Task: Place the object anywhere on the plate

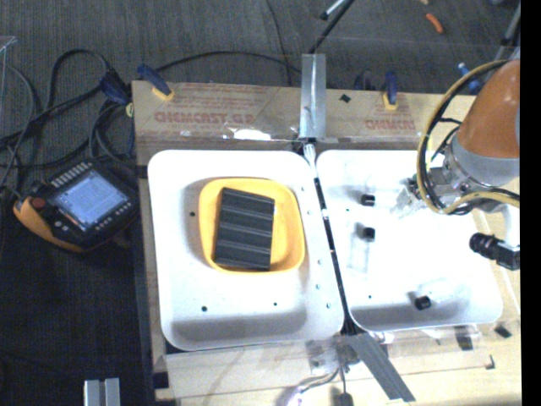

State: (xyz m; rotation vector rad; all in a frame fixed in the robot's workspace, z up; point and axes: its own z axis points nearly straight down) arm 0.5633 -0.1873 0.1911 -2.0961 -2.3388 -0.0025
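A dark grey ribbed block (245, 227) lies flat on the yellow plate (290, 242) in the left bin (169, 252), roughly in the plate's middle. My gripper (409, 199) hangs over the upper right part of the right bin (473, 311), well away from the block and the plate. Nothing is visible in its grasp. Above it sit the grey wrist and the orange band (500, 112), which cover the gripper's upper part.
Three small dark pieces lie in the right bin (367, 200), (365, 233), (421, 301). A black fitting (494, 248) juts out near the right edge. A metal post (313, 100) stands behind the bins, and a handheld pendant (80, 205) lies at the left.
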